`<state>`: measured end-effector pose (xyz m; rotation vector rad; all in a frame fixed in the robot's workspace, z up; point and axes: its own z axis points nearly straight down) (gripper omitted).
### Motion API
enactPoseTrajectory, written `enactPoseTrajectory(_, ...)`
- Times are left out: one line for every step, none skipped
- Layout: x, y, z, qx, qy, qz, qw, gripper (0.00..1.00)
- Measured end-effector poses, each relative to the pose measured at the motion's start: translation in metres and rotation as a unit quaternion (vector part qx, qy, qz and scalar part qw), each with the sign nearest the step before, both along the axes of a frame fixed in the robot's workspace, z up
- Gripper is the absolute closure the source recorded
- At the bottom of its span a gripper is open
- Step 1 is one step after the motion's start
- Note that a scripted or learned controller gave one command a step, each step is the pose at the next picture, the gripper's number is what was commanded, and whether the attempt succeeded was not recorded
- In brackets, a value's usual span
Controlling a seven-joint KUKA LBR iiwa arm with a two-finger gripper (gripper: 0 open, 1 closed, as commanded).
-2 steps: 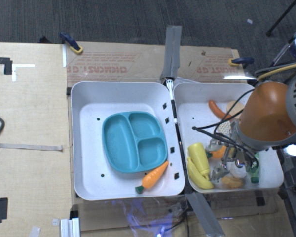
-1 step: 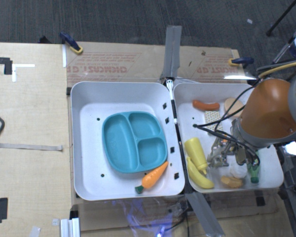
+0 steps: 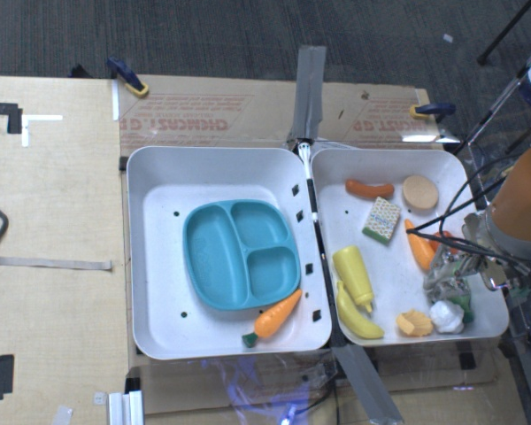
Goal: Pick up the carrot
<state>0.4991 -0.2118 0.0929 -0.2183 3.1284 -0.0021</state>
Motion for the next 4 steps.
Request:
enactPoseTrajectory(0.006,0.001,0.005,-0.0018,-0.01,0.001,1.0,0.0)
enactPoseTrajectory(0.067,0.083,0.0,0.0014,0.0,-0.151,0.9885,0.0)
enactPoseTrajectory(0.054,0.053,-0.001,0.0012,0.001,-0.264,0.9646,0.0)
enactPoseTrajectory(0.055,0.053,0.009,0.001,-0.001,-0.263,0.9649,1.0)
